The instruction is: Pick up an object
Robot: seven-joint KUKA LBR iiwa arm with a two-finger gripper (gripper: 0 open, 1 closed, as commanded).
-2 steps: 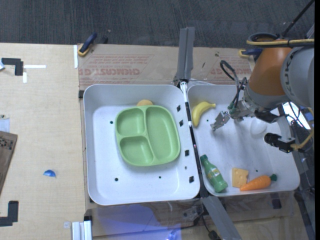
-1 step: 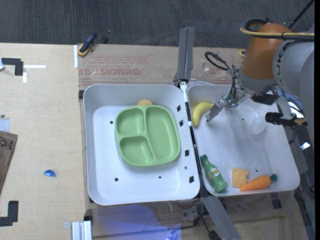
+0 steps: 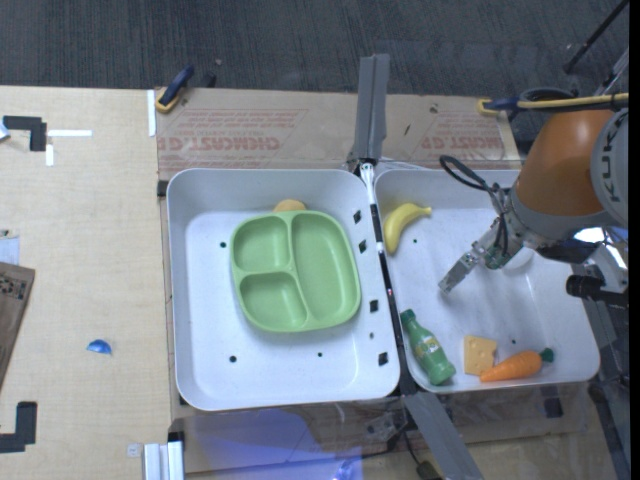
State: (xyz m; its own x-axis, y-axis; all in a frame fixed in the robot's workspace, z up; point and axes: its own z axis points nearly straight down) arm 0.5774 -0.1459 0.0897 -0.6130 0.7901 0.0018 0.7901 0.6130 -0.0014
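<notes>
- Camera view: two white bins sit side by side, the left bin (image 3: pixel 200 368) and the right bin (image 3: pixel 560 308).
- A green plate (image 3: pixel 296 270) with three parts lies in the left bin. Something small and yellow (image 3: pixel 290 206) peeks out behind it.
- The right bin holds a banana (image 3: pixel 401 223) near the top, and a green bottle (image 3: pixel 427 347), a cheese piece (image 3: pixel 479 352) and a carrot (image 3: pixel 515 365) along the bottom.
- The gripper (image 3: pixel 462 270) is over the middle of the right bin. Its fingers are close together, with nothing between them.

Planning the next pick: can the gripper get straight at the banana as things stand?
Probably yes. The banana lies alone near the right bin's back-left corner, nothing between it and the gripper.
</notes>
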